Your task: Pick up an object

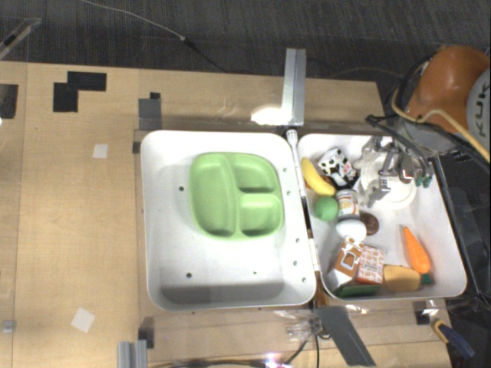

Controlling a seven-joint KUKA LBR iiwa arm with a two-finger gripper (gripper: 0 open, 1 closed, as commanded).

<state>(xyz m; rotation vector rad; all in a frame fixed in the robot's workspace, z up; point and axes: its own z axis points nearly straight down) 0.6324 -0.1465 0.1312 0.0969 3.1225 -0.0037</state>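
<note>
Camera view: gripper (381,176) sits low in the right bin (453,278), just right of the banana (314,176); can't tell its opening or any hold. Toys crowd around the banana, so little clearance. Carrot (415,250), well right of it, has open room.

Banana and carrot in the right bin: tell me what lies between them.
In the camera view, between the banana and the carrot lie a small jar, a white egg-like ball and a brown round piece.
</note>
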